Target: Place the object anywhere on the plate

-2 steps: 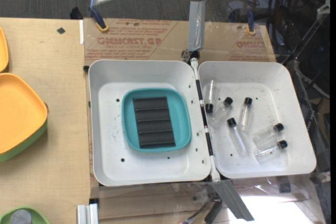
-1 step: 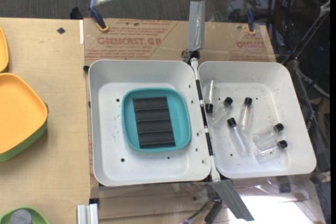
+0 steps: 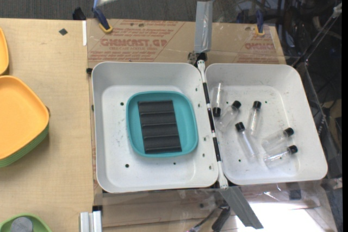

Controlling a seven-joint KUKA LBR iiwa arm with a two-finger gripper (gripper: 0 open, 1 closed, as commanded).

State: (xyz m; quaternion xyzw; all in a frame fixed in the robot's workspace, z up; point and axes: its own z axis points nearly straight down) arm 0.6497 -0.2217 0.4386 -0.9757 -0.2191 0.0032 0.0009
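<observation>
Two shallow white plastic bins are sitting side by side on the surface, touching along their inner edges: the left bin and the right bin. One teal square plate with rounded corners is lying in the middle of the left bin, and one black ribbed rectangular pad is covering most of its centre. Six clear plastic tubes with black caps are lying scattered in the right bin, all apart from the plate: one along the bin's left wall, one short tube near it, one in the middle, one below it, and two close together toward the lower right corner. The raised walls of both bins are standing between the tubes and the plate. A brown cardboard sheet with red print is lying under the bins, and two blue-and-orange clamps are sitting at its far edge. One grey strip of tape is standing between the bins at the back. Yellow plates are resting on the wooden surface at the left.
</observation>
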